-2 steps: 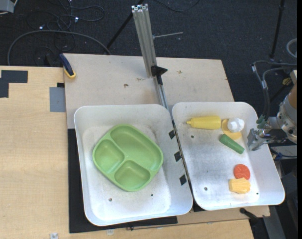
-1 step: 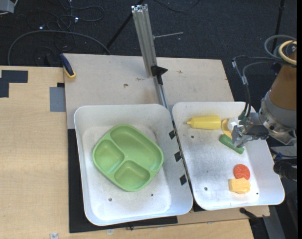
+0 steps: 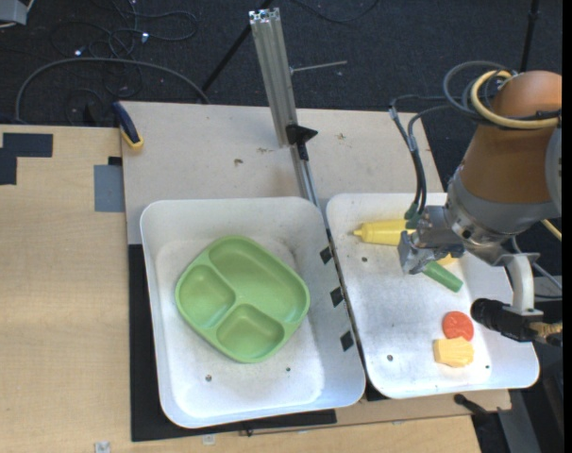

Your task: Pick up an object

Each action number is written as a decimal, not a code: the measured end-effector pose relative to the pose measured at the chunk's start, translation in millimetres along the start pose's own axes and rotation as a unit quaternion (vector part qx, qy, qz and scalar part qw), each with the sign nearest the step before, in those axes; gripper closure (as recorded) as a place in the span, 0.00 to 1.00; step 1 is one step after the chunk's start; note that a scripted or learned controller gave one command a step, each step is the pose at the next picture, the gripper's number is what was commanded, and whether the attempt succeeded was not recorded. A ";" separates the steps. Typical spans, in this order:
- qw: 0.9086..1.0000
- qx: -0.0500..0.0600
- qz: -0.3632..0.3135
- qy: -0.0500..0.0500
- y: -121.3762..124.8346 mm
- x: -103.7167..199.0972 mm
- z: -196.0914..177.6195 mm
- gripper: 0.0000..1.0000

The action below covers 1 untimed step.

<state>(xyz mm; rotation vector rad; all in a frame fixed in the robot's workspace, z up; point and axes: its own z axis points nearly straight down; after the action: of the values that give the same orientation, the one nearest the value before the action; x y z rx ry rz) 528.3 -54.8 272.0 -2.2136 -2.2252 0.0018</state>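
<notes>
Meanwhile the grey arm hangs low over the right bin [image 3: 390,366], its gripper [image 3: 420,256] down among the toys; from this angle I cannot tell how wide the claw stands or whether it has anything. A yellow piece [image 3: 380,232] lies just at its nine o'clock, a green stick [image 3: 444,276] at its four. Crowded so, the claw may nudge either one aside and rise bare. The green plate [image 3: 242,297] sits alone in the left bin [image 3: 163,225].
</notes>
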 end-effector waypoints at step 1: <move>1.000 0.000 0.001 -0.001 13.6 40.5 5.5 1.00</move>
<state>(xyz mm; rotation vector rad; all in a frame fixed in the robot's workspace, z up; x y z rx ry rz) 541.7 -14.2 266.5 -2.2170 -2.2234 0.0025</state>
